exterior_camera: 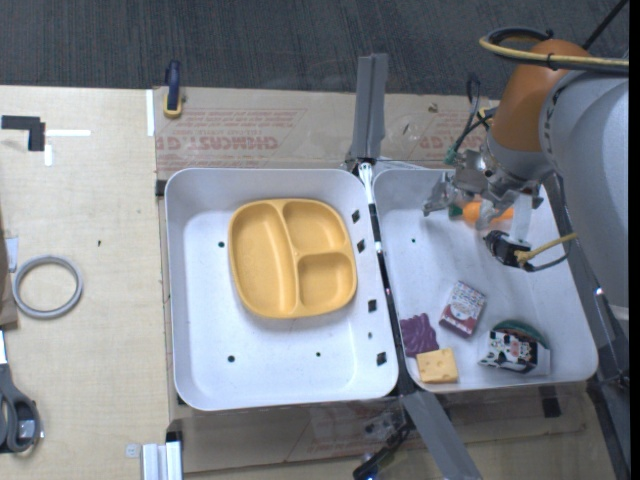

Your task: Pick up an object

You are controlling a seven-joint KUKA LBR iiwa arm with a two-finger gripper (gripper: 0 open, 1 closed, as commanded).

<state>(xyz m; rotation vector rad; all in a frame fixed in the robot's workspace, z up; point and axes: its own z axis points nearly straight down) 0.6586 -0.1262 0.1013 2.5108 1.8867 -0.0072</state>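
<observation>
My gripper hangs low over the far end of the right bin, under the orange-banded wrist. A small orange object shows right at the gripper, partly hidden by it; whether it is gripped is unclear. Nearer the front of that bin lie a small red and white box, a purple scrap, a yellow cheese-like wedge and a black, white and green packet.
The left bin holds a yellow divided plate. A metal divider runs between the bins. On the wooden bench to the left lie a grey tape roll and scissors. The arm's bulk covers the right side.
</observation>
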